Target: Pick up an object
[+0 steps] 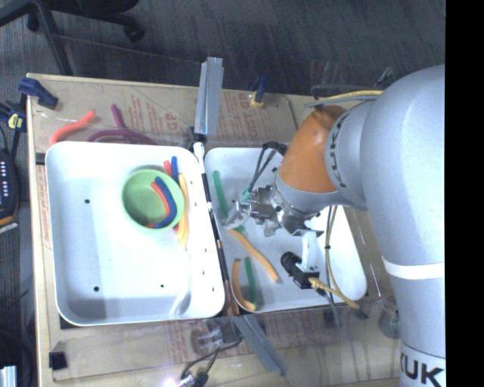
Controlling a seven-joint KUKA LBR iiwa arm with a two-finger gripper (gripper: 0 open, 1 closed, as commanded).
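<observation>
My gripper (240, 209) hangs low in the right bin (348, 261) — grip state I cannot tell — and may skid off the thin yellow strip (255, 253).

This is a robotics lab or test cell, not a home or a shop. A large grey industrial arm with an orange band (355, 162) carries the maker's lettering on its base and trails loose cables. It stands at a rough plywood bench (151, 102) printed with red markings, which bears two shallow white plastic bins (68, 227) side by side, parted by a grey metal rail (208, 94). Blue clamps (36, 92) grip the board's edges. The floor is dark grey office carpet (227, 30), with the black wheeled base of a chair (83, 23) on it.
</observation>
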